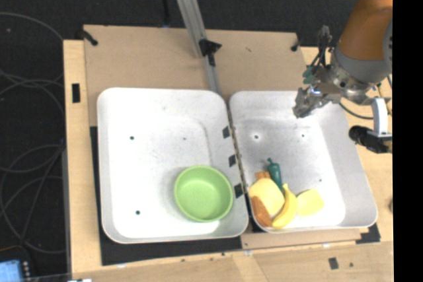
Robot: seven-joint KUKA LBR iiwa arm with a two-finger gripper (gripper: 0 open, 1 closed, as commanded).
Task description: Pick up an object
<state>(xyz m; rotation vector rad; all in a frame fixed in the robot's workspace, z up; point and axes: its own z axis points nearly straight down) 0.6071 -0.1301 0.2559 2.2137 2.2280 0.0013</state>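
From the camera above, your jaws (pixel 305 104) hang over the far edge of the right bin (pixel 330 135); whether they are open or closed, you cannot tell. The pickable pile sits well below them, in the bin's near left corner: banana (pixel 287 207), yellow block (pixel 266 193), green piece (pixel 274 172). Come down on the banana's outer curve, clear of the wall. Left of the jaws, a green bowl (pixel 203 193) sits in the other bin (pixel 145 135). The worktop (pixel 145 59) is tan board, cables lying on dark floor beyond.
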